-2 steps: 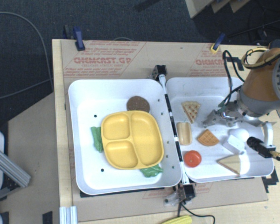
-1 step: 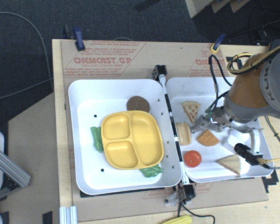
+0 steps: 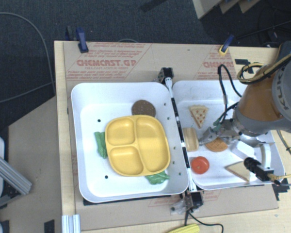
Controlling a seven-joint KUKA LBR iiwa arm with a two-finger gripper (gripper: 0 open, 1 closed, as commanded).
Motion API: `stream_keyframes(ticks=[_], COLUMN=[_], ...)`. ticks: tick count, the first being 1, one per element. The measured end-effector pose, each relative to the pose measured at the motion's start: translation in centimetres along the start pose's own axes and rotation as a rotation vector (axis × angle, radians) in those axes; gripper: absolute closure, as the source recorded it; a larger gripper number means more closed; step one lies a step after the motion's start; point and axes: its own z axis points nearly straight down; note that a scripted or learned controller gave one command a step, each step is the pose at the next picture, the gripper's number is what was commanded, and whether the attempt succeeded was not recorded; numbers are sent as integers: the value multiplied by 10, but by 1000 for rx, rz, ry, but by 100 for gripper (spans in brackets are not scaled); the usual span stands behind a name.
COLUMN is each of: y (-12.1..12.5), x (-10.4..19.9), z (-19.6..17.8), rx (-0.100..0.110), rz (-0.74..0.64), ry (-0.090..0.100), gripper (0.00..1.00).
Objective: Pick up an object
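Down front in the right bin, a tomato sits beside a bread wedge. Above them the gripper hangs over a round bun; whether it grips anything, I cannot tell.

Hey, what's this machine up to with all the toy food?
A robot arm reaches into the right bin, its gripper low over a round tan food piece. Nothing looks lifted yet. Nearby lie a pizza slice, a tomato and a bread slice. The left bin holds a yellow divided plate.
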Motion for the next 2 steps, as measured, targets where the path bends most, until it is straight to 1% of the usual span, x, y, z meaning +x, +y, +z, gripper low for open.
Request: stream_keyframes(ticks=[1, 2], y=[14, -16], x=[-70, -29], z=[0, 0], rx=[-3, 0], rz=[0, -1], ry=[-3, 1], gripper=[0, 0])
